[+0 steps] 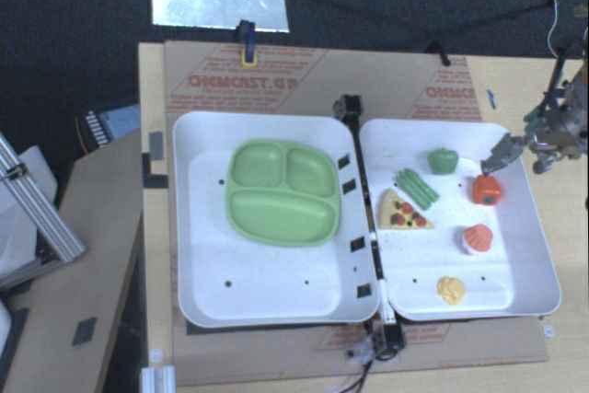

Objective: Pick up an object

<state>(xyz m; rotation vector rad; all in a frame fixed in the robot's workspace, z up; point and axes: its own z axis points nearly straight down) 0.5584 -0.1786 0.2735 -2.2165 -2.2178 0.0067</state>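
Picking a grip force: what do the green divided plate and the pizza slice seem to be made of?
The green divided plate looks like moulded plastic with a smooth matte finish: even colour, rounded compartment ridges. The pizza slice is probably a plastic toy, with flat painted toppings; at this size it could also be rubber.

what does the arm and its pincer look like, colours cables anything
At the camera view's right edge the arm's end is a grey, boxy metal cluster with dark parts. A thin cable, greenish in places, runs down to it from above. The pincer is a slim grey finger with a dark tip, tapering to the left. No markings are legible on it.
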